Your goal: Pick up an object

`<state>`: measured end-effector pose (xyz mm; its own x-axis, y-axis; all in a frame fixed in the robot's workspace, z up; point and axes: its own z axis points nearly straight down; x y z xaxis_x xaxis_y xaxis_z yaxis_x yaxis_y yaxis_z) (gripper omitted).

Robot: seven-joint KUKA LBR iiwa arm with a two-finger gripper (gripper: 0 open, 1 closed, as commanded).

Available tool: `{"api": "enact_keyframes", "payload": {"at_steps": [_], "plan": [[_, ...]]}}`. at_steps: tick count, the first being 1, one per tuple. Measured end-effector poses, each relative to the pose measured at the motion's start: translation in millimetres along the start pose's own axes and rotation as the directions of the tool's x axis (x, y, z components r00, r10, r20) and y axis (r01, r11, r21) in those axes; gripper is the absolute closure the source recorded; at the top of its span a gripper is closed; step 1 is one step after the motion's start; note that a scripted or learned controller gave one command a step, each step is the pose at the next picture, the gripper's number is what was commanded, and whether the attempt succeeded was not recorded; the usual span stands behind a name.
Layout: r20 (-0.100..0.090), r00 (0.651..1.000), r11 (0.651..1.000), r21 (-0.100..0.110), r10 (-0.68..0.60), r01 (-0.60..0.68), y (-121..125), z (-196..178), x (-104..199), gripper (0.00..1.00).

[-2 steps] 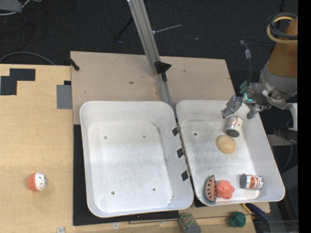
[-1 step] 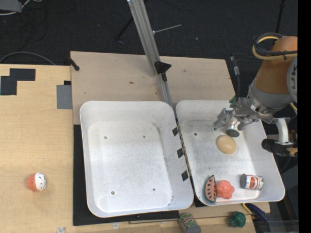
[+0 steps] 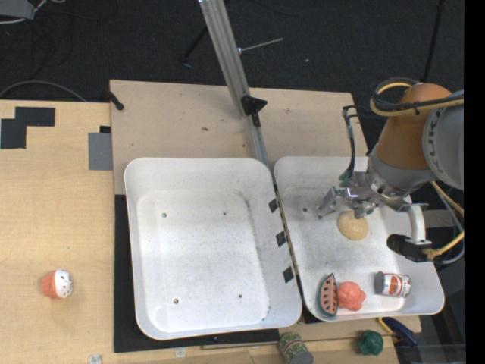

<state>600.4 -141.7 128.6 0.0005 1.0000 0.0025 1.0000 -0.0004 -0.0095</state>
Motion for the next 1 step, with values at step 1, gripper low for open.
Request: {"api": "enact_keyframes", "payload": {"at_steps": [1], "plan": [[0.003,1.0,1.0,-0.013,-0.001,0.001,2.3,36.2,1.1,0.0]]}}
